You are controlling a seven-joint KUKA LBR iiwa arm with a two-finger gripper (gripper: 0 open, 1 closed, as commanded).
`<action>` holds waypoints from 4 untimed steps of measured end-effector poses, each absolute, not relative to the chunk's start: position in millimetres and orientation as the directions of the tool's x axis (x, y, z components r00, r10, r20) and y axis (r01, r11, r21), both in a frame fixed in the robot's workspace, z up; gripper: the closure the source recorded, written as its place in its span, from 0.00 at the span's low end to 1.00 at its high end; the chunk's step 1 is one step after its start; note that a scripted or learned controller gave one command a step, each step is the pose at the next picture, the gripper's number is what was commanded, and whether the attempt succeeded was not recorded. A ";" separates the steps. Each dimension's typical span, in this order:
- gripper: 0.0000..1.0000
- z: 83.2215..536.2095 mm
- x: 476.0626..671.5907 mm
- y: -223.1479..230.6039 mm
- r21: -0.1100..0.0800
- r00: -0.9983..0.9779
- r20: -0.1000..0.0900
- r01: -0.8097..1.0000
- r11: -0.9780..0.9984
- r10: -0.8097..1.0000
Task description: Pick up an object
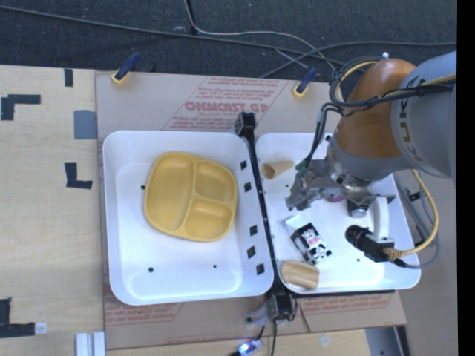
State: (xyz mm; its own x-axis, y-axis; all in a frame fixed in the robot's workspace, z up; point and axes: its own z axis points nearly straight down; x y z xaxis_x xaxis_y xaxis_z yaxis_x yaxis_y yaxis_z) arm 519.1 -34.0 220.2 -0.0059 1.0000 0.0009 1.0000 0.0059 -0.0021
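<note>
Card point(310, 242), black and white, lies flat in the right bin point(401, 277), lower centre of the frame, its long axis slanting from upper left to lower right. Gripper point(303, 196) hangs just above and left of it, nothing visibly between its fingers; whether they are spread cannot be told.

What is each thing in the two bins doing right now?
Yellow plastic divided plate: lying flat, right side up, in the left white bin.
Small tan wooden piece: lying near the top of the right white bin.
Tan wooden block: lying at the right bin's front edge.
Small black-and-white object: lying flat, untouched.
Grey hand: low over the right bin, holding nothing visible.
</note>
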 end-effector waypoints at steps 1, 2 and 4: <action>1.00 223.6 540.7 8.1 -0.001 -0.006 0.001 1.000 0.006 1.000; 1.00 220.8 553.8 49.7 -0.002 -0.006 0.001 1.000 0.006 1.000; 0.00 230.4 567.7 95.3 -0.002 -0.003 -0.001 1.000 0.003 1.000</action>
